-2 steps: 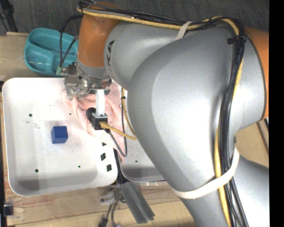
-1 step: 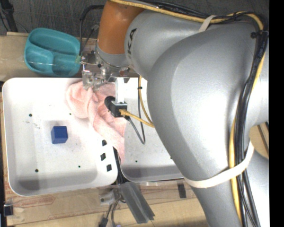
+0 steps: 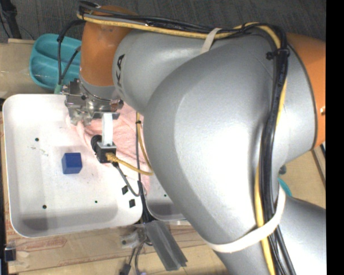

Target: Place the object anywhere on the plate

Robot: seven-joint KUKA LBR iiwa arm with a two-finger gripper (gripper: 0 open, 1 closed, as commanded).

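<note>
Camera view: wooden bench top point(image 3: 74, 246) along the near edge, pale and worn, with dark cabling and a grey bracket point(image 3: 163, 246) lying on it near the bins' join. On it, left, a shallow white plastic bin point(image 3: 23, 153) with rounded corners and a few small dark marks on its floor. Inside this bin, left of centre, a small blue cube point(image 3: 72, 162), resting flat, apart from the walls; no long axis, its edges slightly turned against the bin sides. Just right of it, a pale pink cloth-like patch point(image 3: 126, 133), partly covered by the arm. The large grey arm with its orange band point(image 3: 218, 136) hides most of the right bin. The metal two-finger gripper point(image 3: 80, 116) hangs at the far side of the left bin, well apart from the cube; its opening cannot be told. Beyond the bin, a teal plastic dish point(image 3: 49, 62). Dark grey carpet floor point(image 3: 160, 2) farthest back.
</note>
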